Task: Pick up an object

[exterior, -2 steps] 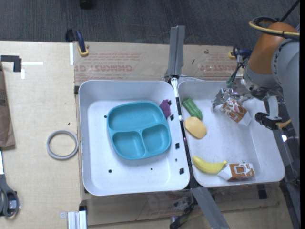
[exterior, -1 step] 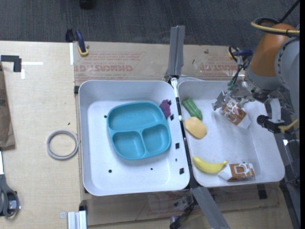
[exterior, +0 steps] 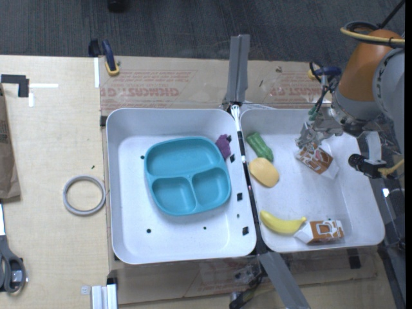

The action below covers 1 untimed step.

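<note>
My gripper (exterior: 311, 136) hangs low in the right bin (exterior: 360, 205), near its back right. Directly below and touching it is a small orange-and-white carton (exterior: 317, 160) lying tilted on the bin floor. A green vegetable (exterior: 259, 145) and a pale yellow rounded item (exterior: 264, 172) sit by the bin's left wall. A banana (exterior: 282, 223) and a second small carton (exterior: 325, 231) lie near the front edge.
The left bin (exterior: 129, 224) holds a teal divided plate (exterior: 187, 175) and a small purple item (exterior: 223, 145) against the divider. A grey ring (exterior: 84, 194) and scissors (exterior: 11, 270) lie on the bench at left.
</note>
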Each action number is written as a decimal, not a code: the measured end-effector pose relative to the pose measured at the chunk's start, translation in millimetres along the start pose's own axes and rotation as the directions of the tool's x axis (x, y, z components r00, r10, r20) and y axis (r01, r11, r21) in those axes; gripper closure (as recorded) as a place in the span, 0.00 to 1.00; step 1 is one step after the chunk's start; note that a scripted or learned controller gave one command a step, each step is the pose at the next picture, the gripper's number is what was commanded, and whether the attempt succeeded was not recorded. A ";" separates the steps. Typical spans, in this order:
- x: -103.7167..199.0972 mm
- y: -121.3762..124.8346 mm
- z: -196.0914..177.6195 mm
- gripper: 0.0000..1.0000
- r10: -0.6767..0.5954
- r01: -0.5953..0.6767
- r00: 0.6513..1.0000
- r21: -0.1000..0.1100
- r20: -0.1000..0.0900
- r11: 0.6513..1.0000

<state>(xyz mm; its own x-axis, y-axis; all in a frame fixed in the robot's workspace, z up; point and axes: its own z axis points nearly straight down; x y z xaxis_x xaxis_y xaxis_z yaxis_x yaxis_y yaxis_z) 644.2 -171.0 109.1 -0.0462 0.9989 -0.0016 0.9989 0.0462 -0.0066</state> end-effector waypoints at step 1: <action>57.7 -16.6 -107.9 1.00 -0.044 0.044 0.999 -0.003 -0.001 0.999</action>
<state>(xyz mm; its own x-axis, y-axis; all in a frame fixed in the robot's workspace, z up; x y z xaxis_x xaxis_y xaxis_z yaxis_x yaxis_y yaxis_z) 625.7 -113.9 216.9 -0.0902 0.9959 -0.0005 0.9959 0.0902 -0.0040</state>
